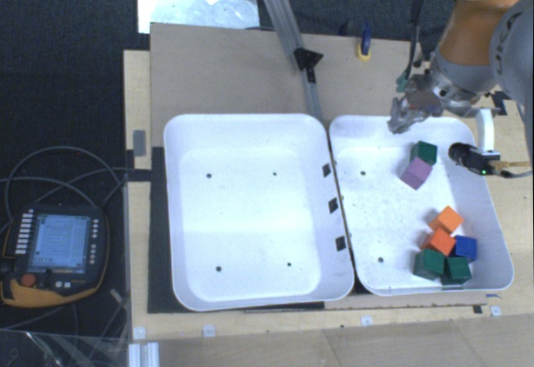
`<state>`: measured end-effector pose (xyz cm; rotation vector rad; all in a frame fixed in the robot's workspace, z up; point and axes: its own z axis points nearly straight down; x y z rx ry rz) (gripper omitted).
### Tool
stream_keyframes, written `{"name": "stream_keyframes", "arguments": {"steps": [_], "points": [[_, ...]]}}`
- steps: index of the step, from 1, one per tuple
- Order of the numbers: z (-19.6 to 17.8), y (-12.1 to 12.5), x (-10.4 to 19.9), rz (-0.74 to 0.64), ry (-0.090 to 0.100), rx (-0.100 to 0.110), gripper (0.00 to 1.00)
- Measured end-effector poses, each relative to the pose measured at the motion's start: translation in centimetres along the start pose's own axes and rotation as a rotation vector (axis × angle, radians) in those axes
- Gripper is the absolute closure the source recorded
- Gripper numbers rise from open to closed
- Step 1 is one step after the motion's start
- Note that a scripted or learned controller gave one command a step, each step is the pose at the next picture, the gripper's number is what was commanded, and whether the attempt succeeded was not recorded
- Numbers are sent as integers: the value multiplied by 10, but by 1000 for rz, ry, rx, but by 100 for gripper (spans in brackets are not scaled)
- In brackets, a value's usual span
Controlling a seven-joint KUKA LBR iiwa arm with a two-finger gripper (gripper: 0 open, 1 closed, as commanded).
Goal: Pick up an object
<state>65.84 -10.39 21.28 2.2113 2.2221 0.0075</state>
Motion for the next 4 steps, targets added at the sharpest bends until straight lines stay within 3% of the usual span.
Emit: {"name": "stream_keyframes", "arguments": {"steps": [1,3,4], "points": [[-65,7,2,-1,0,-2,100],[-68,14,109,-6,3,4,100],[-47,20,162,-5,3,8,100]]}}
